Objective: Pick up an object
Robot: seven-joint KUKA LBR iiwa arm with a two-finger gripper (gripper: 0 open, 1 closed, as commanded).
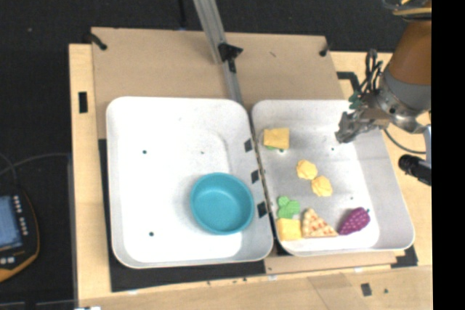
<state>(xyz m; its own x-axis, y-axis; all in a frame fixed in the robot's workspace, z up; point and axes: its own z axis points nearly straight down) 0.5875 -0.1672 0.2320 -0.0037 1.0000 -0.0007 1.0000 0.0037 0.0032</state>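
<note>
Gripper (347, 128) sits low over the upper right part of the right bin (383, 178), dark and small against the white floor; whether its fingers stand open or closed cannot be told, and nothing is seen between them. Behind it the grey arm (407, 76) with its orange band runs off the picture's right side, so the upper links are cut off.

Objects for picking lie in the right bin: a yellow block (276, 139) near the upper left wall, two yellow lumps (306, 170) (322, 186) mid-floor close together, and along the near wall a green piece (288, 207) touching a yellow cube (288, 229), a pizza slice toy (317, 223) just beside it, and a purple grape bunch (354, 220) near that. The shapes of the lumps are too blurred to identify further.

Open floor lies around the gripper, with the yellow block and lumps well apart from it. In the left bin (145, 127) a blue bowl (221, 202) rests near the right wall, close to the near edge; the remainder of that floor is bare.

A handheld pendant (13, 232) at the left is cut by the frame; its screen cannot be read. No legible writing appears on the desk (174, 65)
</note>
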